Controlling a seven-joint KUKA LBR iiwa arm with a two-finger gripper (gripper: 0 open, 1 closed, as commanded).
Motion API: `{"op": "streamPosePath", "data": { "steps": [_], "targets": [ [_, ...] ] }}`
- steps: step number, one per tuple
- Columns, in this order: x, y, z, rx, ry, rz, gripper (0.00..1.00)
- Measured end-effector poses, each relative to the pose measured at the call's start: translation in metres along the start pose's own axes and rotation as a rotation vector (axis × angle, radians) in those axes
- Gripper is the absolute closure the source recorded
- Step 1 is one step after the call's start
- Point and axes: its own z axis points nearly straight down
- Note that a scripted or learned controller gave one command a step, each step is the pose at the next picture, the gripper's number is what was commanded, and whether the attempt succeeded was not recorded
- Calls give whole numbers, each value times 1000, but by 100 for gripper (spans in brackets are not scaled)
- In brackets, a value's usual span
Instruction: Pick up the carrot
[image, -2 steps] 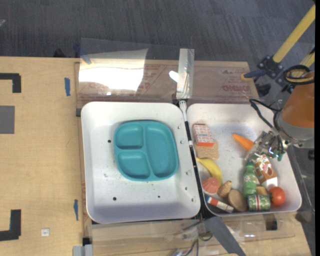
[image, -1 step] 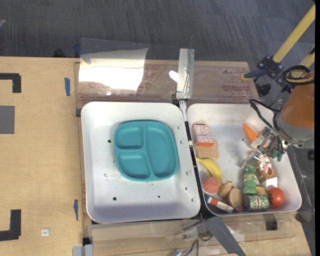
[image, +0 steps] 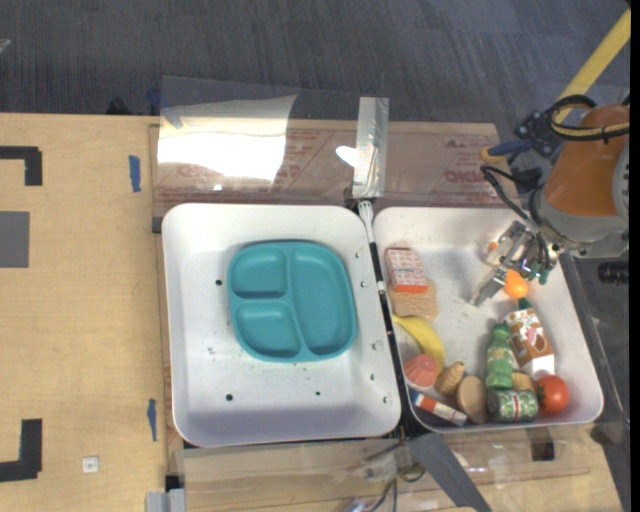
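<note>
Across the frame's left and centre lies the table (image: 80, 330), a tan board with black corner marks and blue tape tabs. Left bin (image: 190, 240), white and shallow, sits centre frame; a teal divided plate (image: 293, 300) lies in its middle, with bare floor open all round it up to the rim. Right bin (image: 450, 235) adjoins it, rims touching along the centre line. Its upper half is mostly open floor; its lower half is crowded. Arm (image: 585, 175), grey with an orange band, enters at upper right, over the right bin's far right corner. Gripper (image: 505, 270) points down-left, its jaws set around a small orange item, the carrot (image: 516, 285), which sits between the fingers near the bin's right wall. Boxed snack (image: 409, 280) lies against the left wall; banana (image: 422, 335) just below it. Green bottle (image: 500, 355), carton (image: 530, 335), can (image: 513, 404), tomato (image: 553, 393) and potato (image: 471, 398) cluster at lower right, touching one another, with little clearance between.
</note>
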Motion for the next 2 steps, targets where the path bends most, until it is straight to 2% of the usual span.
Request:
{"op": "streamPosePath", "data": {
  "steps": [1,2],
  "targets": [
    [-3,2,-15,-3,-15,-3,100],
    [31,40,-77,-5,-6,5,100]
  ]
}}
